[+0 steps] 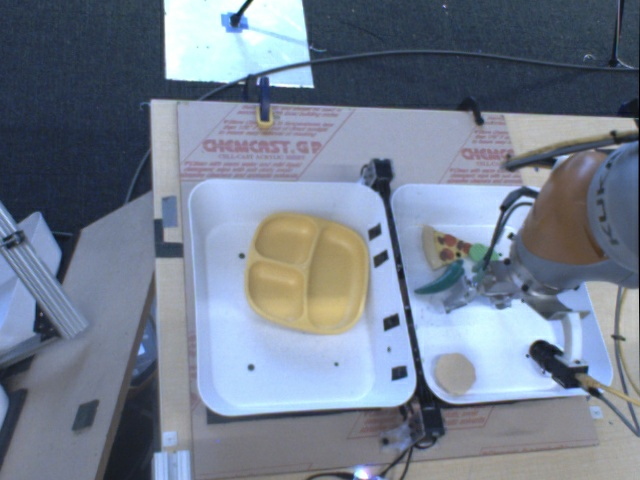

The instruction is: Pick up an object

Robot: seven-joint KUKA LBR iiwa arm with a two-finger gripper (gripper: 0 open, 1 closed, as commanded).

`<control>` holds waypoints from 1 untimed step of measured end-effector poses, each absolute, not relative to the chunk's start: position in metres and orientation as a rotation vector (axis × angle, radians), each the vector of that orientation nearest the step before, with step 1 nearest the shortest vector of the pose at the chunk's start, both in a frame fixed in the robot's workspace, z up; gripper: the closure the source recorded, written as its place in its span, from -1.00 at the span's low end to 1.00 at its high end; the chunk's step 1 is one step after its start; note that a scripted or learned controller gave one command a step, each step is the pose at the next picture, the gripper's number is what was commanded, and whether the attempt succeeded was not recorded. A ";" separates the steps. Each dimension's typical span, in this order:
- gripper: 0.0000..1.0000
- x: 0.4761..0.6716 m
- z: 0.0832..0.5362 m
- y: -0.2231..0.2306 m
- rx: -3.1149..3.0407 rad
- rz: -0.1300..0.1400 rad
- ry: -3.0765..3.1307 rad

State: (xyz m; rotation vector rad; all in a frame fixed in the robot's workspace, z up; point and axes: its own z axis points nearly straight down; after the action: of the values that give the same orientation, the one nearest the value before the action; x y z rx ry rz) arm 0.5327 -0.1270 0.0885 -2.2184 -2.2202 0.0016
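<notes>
Over on the left, the left bin holds a yellow divided plate, lying flat near its middle, three compartments facing up. Crossing the dark divider strip where the two bins meet, we're into the right bin. Up near its top sits a pizza slice, and just beside it a green piece and a teal curved piece, the teal one reaching down and left. Down at the bottom of that bin lies a round tan cookie, well apart from the rest. The gripper hangs low in the right bin, right up against the teal piece; whether it pinches anything, I cannot tell. Behind it comes the grey arm with its orange band.
</notes>
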 end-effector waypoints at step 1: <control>1.00 0.534 0.102 -0.128 -2.223 -0.003 -2.223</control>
State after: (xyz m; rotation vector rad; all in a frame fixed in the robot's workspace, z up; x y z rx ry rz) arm 0.5344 -0.1278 0.1022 -2.2230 -2.2229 -0.0025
